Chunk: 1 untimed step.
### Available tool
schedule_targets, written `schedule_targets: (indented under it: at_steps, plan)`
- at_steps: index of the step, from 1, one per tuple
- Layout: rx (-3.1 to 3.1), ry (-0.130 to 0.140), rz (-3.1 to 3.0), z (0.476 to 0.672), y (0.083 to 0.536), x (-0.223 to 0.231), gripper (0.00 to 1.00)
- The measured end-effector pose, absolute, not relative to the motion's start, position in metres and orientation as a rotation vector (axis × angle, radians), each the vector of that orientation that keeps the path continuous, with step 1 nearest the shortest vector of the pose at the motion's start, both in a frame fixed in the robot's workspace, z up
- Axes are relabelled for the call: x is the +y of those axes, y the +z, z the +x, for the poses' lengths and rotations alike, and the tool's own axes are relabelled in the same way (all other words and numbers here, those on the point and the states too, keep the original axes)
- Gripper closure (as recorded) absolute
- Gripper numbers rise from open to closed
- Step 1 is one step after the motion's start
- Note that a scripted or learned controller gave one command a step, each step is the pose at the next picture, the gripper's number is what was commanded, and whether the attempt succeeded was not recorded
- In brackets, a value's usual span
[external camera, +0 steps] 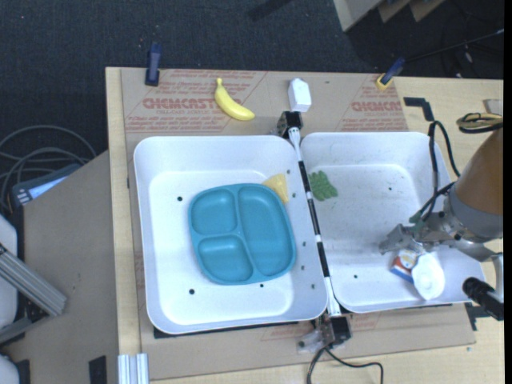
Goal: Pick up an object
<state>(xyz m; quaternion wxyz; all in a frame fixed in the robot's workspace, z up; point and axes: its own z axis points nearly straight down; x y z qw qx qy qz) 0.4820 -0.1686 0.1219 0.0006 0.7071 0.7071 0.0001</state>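
Note:
In the right bin, my gripper hangs low near the right wall, with the arm coming in from the right. Just below and to the right of it lies a white object with red and blue markings, close to the bin's front right corner. A small green object rests near the right bin's left wall. The left bin holds a blue divided plate with a small yellow piece at its upper right corner.
A yellow banana and a white block lie on the bench behind the bins. Clamps stand at the bench's back edge. Cables run along the right bin's right side.

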Motion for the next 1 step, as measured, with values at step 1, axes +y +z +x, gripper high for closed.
schedule_targets:
  at_steps: [1]
  plan:
    - [2.219,0.001,2.219,0.4824,0.1316,-0.1685,1.0]
